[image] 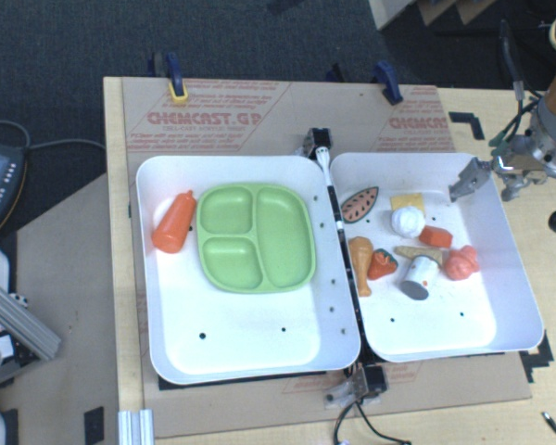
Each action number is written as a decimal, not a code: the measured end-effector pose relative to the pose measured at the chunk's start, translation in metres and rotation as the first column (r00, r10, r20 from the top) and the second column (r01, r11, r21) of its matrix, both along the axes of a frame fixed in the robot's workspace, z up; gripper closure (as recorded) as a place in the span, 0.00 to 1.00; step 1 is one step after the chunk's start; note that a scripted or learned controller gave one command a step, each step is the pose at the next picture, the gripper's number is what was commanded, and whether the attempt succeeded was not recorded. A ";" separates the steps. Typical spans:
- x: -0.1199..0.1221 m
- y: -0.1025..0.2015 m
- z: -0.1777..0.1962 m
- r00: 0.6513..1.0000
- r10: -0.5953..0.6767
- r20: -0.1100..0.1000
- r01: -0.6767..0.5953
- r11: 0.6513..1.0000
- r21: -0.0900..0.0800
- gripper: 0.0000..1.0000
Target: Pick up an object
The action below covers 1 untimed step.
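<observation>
Gripper (486, 176): we see its grey fingers parted, holding nothing, over the right white bin's (500, 323) far-right rim | target: nearest candidate, we judge, the salmon-pink lumpy toy (461, 263), toward that bin's middle, untouched | progress: nothing grasped; descent, closing, lift remain

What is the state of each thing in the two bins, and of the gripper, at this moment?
gripper: above the right bin's upper right corner, holding nothing that can be seen.
green plate: flat in the left bin, compartments bare.
orange bottle: lying on its side, left of the plate.
carrot: lying along the right bin's left wall.
grey cup: tipped on its side.
white ball: resting against the yellow piece.
</observation>
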<state>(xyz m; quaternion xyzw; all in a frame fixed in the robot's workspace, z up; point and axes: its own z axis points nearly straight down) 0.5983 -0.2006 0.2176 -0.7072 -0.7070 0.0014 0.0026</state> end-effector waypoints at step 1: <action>-0.004 -0.001 -0.064 1.000 0.000 -0.002 0.000 1.000 0.001 0.00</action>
